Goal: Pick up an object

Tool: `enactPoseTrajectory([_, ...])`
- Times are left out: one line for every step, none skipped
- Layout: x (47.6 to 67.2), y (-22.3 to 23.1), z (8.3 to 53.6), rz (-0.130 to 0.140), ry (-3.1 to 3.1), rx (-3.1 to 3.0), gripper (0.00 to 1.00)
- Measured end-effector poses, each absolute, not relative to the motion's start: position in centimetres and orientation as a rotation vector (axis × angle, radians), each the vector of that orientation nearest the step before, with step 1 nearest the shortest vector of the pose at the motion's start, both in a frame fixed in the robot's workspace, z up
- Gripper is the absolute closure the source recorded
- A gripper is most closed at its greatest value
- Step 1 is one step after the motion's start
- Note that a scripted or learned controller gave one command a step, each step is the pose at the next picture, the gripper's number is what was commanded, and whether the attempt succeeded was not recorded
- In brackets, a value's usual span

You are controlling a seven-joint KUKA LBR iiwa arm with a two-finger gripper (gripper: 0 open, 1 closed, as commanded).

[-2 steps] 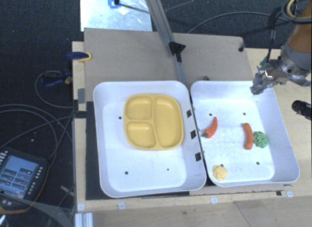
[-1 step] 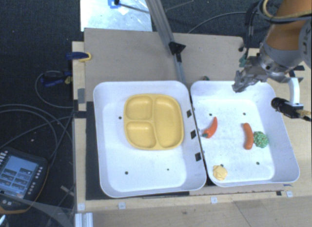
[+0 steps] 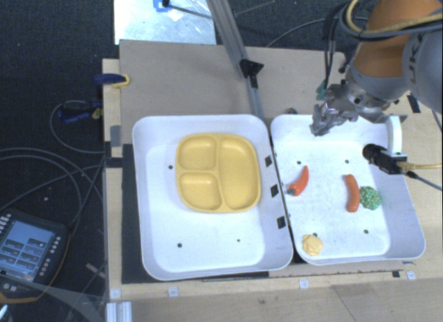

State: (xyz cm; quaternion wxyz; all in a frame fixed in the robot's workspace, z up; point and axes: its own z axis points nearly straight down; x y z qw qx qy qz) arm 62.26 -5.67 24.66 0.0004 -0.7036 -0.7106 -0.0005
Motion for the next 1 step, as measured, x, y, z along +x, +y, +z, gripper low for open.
enactPoseTrajectory([62.88,-0.9,24.16,-0.004,-2.233,-2.21,1.0])
